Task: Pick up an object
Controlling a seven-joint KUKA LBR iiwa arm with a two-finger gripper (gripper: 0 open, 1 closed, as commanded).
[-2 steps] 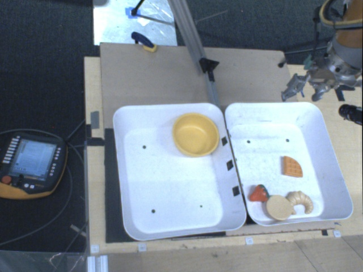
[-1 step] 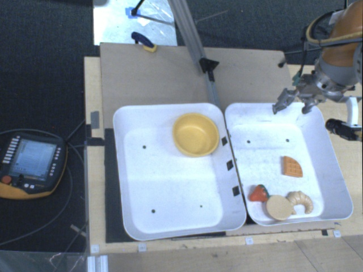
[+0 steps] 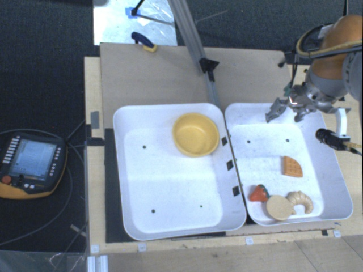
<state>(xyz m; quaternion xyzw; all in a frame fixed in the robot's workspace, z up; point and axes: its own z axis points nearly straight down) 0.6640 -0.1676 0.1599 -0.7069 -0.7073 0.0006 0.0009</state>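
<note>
Hovering over the far edge of the right bin [image 3: 317, 152], the gripper [image 3: 287, 111] hangs with its two fingers spread apart and nothing between them. So it's empty-handed, and every candidate lies toward the near end of the bin, down the view from the fingers. Nearest of them is the orange waffle-like wedge [image 3: 292, 166], lying flat on the bin floor, almost straight below the gripper in the picture and well apart from it. Its longer side runs roughly along the bin's length (a judgement, since it is small and stubby).

Farther on, in the near corner, three items crowd together: a red strawberry-like piece [image 3: 258, 194], a pale round disc [image 3: 279, 207] just beside it, and a tan croissant shape [image 3: 302, 200] touching or nearly touching the disc on its other side. That cluster looks awkward for two fingers, so the wedge, standing alone, seems the cleaner target.

Over in the left bin [image 3: 142, 208] sits a single yellow bowl [image 3: 195, 134], upright, near the far wall and close to the divide between the bins. It is across from the gripper, about level with it in the view, and its thin rim looks like a harder grab.
</note>
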